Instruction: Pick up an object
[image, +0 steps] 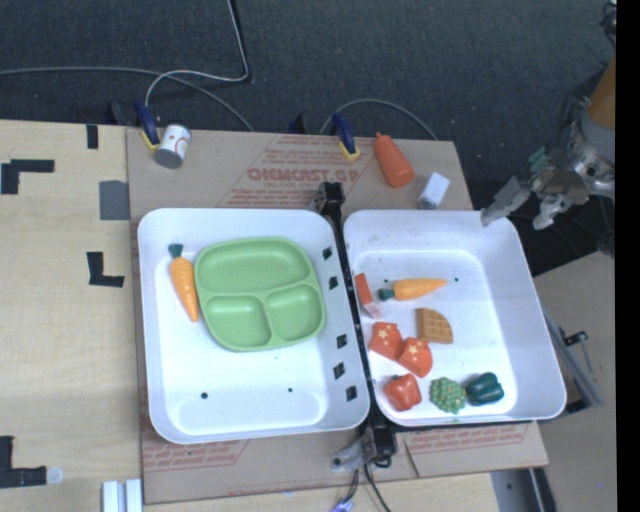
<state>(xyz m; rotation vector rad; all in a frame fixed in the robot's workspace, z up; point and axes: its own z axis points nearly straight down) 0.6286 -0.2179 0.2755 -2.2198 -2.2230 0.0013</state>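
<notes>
**Gripper waited outside the right bin, nothing yet picked**

The arm (600, 110) reached in from the right; its gripper (528, 202) hung above the upper right corner of the right bin (520, 300), just past the rim, well apart from every object; two prongs splayed out there, yet whether they were spread or closed could not be told; nothing was seen between them.

The pickable things lay in the lower left part of that bin; a carrot (418, 289) lay across the middle, a small red piece (363, 291) just beside its green end; below them sat a waffle (434, 326), two red wedges (398, 346) touching each other, a red pepper (402, 391), a broccoli (448, 395) and a dark green piece (484, 388), the last three in a row near the front wall. The left bin (160, 380) held a green plate (260, 293) with a second carrot (184, 285) beside it; an orange bottle (393, 160) and a small white block (434, 189) stood on the surface behind the bins.

Judged from this, the step in hand was the approach; no grasp had begun. The next move called for travel inward and down over one chosen object; the carrot in the right bin looked the easiest, lying alone with room on both sides; the crowded row at the front would have asked for finer aim.
</notes>
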